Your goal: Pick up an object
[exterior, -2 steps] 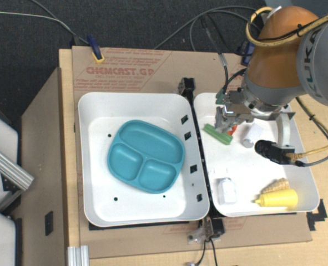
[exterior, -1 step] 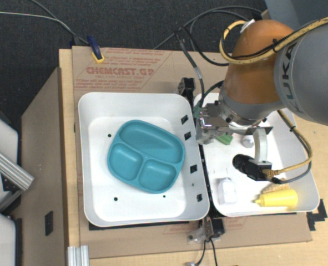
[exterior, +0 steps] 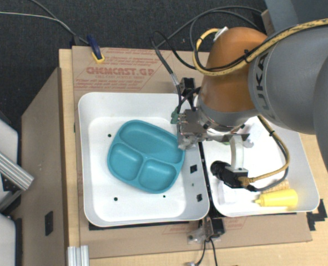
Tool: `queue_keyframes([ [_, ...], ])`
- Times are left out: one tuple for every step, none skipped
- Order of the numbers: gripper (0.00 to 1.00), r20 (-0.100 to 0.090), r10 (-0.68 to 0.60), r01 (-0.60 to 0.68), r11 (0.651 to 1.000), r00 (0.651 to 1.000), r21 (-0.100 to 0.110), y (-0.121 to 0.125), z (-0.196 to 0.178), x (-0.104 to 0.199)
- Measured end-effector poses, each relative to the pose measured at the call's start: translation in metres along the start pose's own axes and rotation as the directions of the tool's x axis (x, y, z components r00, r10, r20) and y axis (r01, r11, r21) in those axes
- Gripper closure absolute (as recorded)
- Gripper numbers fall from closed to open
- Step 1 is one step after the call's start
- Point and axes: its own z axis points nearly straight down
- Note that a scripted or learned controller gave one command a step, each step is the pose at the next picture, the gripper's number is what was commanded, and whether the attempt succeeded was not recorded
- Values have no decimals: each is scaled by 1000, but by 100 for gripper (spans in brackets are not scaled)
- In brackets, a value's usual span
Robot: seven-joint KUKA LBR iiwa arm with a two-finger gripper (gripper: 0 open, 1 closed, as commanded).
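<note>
A teal plate point(exterior: 144, 156) with three compartments lies flat in the left white bin point(exterior: 97, 204). My gripper point(exterior: 184, 139) hangs over the divide between the two bins, right at the plate's upper right rim. The grey arm with its orange band point(exterior: 236, 65) covers the back of the right bin. A yellow bottle-like thing point(exterior: 276, 198) lies on its side at the front of the right bin point(exterior: 308, 170), well apart from the gripper.
Both bins sit on a cardboard sheet point(exterior: 119, 68) on the bench. Black cables point(exterior: 169, 65) run from the back toward the wrist. A blue and yellow clip point(exterior: 95, 47) sits at the cardboard's far left corner.
</note>
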Motion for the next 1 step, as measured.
queue_keyframes([
  [0, 1, 5, -5, 1000, 1000, -2, 1, -1, -3],
])
